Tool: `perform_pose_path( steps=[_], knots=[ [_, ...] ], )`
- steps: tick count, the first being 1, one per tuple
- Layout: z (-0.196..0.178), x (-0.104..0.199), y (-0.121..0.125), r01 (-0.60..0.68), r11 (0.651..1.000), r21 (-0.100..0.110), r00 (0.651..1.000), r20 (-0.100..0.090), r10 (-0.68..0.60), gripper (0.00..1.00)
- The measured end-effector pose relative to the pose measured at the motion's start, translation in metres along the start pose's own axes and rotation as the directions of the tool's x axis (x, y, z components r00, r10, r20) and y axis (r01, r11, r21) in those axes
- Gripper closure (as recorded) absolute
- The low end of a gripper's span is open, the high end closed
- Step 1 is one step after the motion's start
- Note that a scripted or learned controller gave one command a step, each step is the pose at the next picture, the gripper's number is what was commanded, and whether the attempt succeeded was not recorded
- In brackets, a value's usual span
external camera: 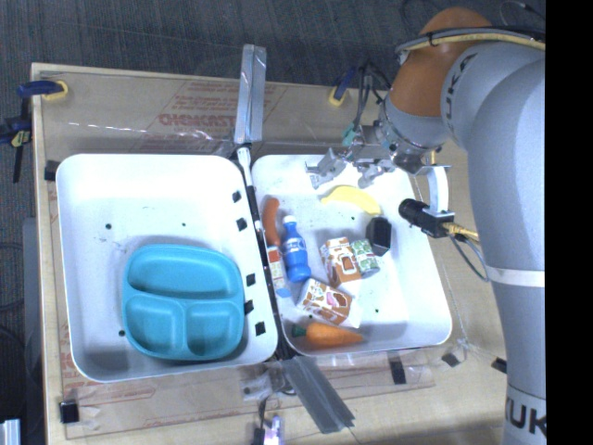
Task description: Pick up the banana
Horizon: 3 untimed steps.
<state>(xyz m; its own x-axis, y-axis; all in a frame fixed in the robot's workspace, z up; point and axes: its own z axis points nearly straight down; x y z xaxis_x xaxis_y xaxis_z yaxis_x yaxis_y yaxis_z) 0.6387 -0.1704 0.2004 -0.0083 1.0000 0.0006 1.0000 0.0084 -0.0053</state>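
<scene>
The grey arm's two-finger metal gripper (350, 167) is hanging over the far end of the right white bin (422, 318), its fingers standing apart with nothing between them. The curved yellow banana (350, 197) is lying just below the fingers on the bin floor, near the far wall. Closer in, a blue plastic bottle (295, 250), two printed cartons, a small black block (380, 235) and an orange carrot (329, 336) are sitting. A blue sectioned tray (183, 301) is resting in the left bin.
</scene>
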Motion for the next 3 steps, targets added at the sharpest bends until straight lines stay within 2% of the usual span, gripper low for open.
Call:
perform_pose_path(
  steps=[1, 2, 3],
  knots=[
    [0.065, -0.040, -0.013, 0.089, 0.996, -0.002, 0.996, 0.000, -0.089, 0.00],
    [0.027, -0.033, 0.004, 0.189, 0.982, -0.004, 0.982, 0.002, -0.189, 0.00],
    [0.016, -0.033, 0.005, 0.193, 0.981, -0.003, 0.981, 0.002, -0.193, 1.00]
  ],
)
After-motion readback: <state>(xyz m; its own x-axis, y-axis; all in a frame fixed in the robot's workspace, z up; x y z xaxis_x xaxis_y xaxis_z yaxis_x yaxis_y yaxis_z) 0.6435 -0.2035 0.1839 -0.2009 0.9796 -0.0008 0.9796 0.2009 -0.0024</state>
